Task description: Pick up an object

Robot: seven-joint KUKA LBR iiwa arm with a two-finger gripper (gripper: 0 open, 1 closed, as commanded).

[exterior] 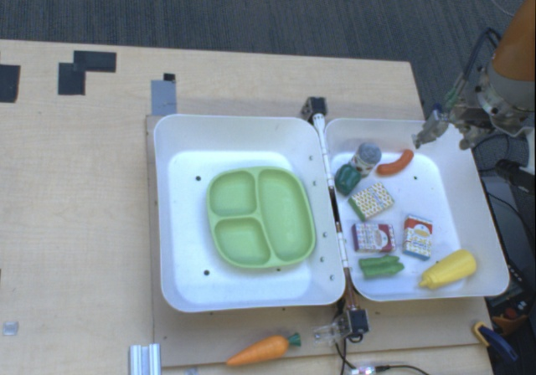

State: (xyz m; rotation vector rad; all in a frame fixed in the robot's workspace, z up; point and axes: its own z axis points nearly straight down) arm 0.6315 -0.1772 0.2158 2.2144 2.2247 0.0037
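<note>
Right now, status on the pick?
Tool over the right bin's far rim, nothing visibly held. Closest item: orange sausage, then grey-capped bottle. Other toys lie untouched nearer the front. Green tray in left bin.

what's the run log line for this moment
gripper: over right bin's far rim | nearest: orange sausage | held: nothing seen | green tray: in left bin

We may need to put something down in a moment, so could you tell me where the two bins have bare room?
The left bin has bare floor all round the green divided plate, widest on its left. In the right bin, free patches lie right of the orange sausage and above the yellow piece. Its left half is crowded with small boxes and green toys.
</note>
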